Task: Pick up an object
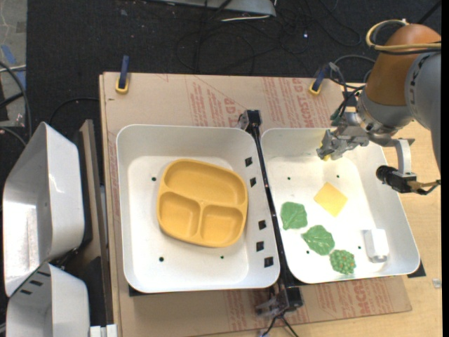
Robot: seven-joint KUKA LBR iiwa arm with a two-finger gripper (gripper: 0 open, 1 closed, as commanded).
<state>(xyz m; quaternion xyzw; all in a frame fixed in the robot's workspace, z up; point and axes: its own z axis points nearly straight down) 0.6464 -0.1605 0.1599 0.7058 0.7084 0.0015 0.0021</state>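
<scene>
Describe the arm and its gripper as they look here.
The arm is grey with a rounded orange band above the wrist. A thin cable loops over that band. The gripper is small, dark grey metal. A white bracket with a black part sits beside the wrist.

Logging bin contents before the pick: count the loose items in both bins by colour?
Green: 3, leaf, leaf, broccoli-like piece
Yellow: 2, divided tray, flat square
White: 1, small block
Total: 6

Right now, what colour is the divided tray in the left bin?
Yellow-orange, plain; the divided tray shows best in the camera view.
</scene>
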